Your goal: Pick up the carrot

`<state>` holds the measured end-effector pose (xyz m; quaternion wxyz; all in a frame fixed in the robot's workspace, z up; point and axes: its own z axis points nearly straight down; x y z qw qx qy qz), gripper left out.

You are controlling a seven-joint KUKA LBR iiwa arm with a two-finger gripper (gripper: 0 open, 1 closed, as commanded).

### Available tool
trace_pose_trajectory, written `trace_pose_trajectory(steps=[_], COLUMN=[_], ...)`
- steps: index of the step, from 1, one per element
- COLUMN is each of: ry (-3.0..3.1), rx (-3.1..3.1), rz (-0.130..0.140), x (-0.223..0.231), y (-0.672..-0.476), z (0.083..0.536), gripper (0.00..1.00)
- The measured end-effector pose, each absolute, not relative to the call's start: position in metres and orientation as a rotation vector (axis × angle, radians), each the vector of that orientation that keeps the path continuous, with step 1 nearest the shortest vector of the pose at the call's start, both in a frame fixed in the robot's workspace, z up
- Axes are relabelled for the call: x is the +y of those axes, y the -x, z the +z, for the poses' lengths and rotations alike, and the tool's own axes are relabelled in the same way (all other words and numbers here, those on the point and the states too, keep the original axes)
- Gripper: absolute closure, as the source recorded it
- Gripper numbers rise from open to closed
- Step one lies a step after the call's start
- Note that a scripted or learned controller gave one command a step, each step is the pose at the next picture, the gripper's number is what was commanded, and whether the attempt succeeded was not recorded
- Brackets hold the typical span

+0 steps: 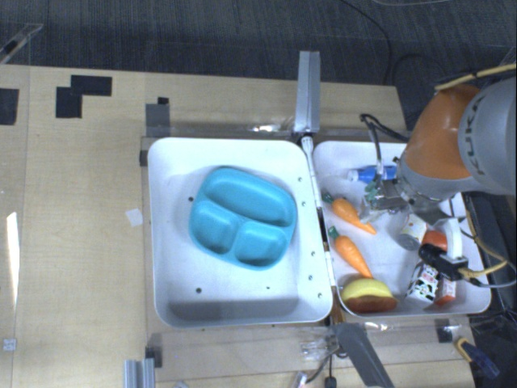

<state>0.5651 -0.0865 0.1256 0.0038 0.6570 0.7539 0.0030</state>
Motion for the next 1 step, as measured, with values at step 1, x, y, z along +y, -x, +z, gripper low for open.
trace_pose_trajectory(steps=[1], ry=[-2.059], rx=[2.363], rz=[0.009], x=[-0.0865], y=[-0.5651], z=[0.1256], gripper=[0.00])
